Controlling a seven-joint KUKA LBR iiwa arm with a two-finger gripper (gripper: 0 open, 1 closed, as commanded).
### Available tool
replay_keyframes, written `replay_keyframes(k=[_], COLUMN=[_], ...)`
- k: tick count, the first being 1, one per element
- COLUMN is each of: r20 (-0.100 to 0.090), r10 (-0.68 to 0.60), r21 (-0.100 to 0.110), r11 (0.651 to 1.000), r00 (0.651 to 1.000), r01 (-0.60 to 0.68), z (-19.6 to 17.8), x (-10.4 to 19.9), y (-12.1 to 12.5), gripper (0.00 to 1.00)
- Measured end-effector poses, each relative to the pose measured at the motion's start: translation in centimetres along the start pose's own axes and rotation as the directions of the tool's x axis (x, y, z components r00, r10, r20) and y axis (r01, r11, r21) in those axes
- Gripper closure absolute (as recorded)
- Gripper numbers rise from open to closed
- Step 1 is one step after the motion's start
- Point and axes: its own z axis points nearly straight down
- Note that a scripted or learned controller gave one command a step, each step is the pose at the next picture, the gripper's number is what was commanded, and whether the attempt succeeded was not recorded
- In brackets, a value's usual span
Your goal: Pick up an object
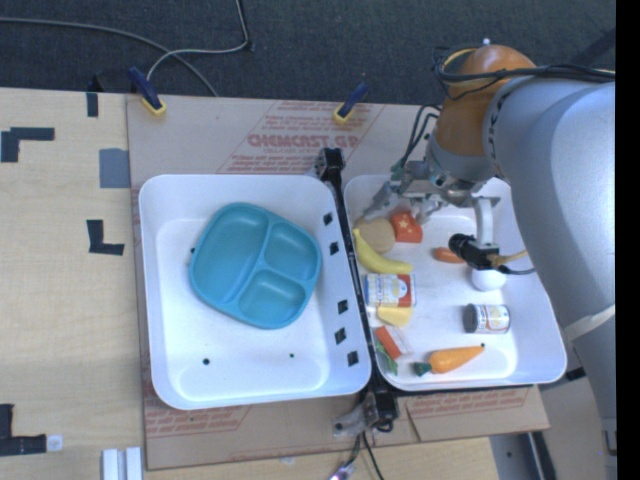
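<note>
Hovering over right bin [530, 353], end effector [405, 203] grip state unclear, red piece [407, 228] just beneath

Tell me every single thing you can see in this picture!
bins: 2, white, side by side on the bench
divided plate: 1, blue, left bin
banana: 1, yellow, right bin, left side
carrot: 1, orange, right bin, near edge
small can: 1, silver, right bin, right side
red toy food: 1, red, right bin, under the gripper
clamps: 2, blue and yellow, bench's far edge
gripper: 1, grey, above right bin's far end
arm: 1, grey with orange band, right
</note>
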Motion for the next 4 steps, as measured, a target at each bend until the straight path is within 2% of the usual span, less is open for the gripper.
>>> replay_keyframes(k=[1, 2, 3, 4], r20=[0.000, 0.001, 0.000, 0.000], r10=[-0.001, -0.001, 0.002, 0.001], r21=[0.000, 0.000, 0.004, 0.000], r11=[1.000, 1.000, 1.000, 1.000], r00=[1.000, 1.000, 1.000, 1.000], r01=[0.001, 0.001, -0.002, -0.001], z=[-1.0, -1.0, 1.2, 0.0], x=[0.0, 0.0, 0.2, 0.2], y=[0.0, 0.0, -0.2, 0.0], gripper=[1.00, 0.00, 0.00, 1.00])
